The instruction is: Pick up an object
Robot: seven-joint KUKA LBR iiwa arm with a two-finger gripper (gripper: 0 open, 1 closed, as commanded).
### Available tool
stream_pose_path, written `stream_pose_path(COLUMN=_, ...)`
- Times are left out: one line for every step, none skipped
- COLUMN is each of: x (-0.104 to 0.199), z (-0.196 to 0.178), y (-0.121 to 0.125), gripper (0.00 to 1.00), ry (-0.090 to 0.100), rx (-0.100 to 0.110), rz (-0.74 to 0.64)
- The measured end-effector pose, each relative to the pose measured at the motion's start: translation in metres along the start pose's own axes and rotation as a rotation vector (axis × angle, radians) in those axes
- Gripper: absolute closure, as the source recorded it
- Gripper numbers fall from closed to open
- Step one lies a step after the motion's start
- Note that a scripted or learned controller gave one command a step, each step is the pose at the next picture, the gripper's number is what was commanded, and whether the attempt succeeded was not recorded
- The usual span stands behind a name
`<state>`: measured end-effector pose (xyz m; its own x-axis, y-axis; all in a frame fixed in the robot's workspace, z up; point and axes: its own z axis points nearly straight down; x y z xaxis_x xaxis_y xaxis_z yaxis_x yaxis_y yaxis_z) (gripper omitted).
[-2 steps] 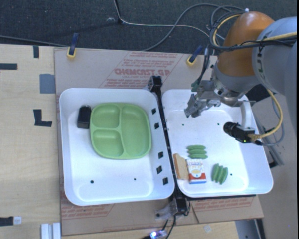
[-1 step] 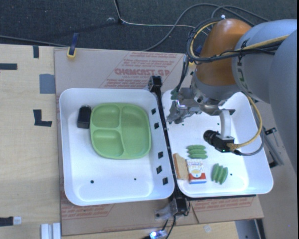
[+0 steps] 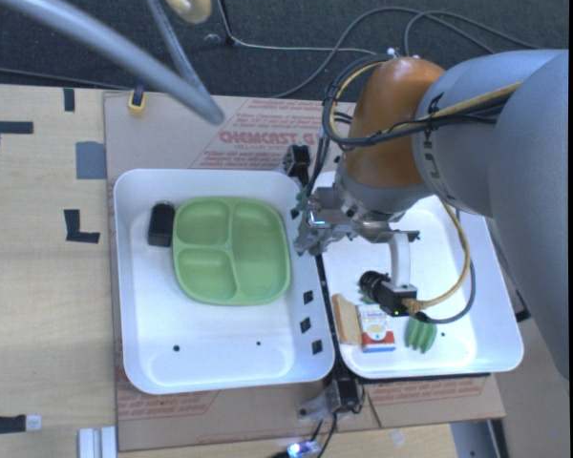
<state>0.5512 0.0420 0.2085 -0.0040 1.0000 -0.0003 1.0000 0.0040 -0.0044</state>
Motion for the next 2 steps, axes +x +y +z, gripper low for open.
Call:
stream_pose_path(x=0.0403, z=-0.0013, y=-0.0256, gripper=1.00, ry=0.001, rx=0.000, rz=-0.001)
stream_pose_path(x=0.0381, z=-0.0012, y=-0.0246, gripper=0.00, ry=0.000, rx=-0.001, rz=0.002)
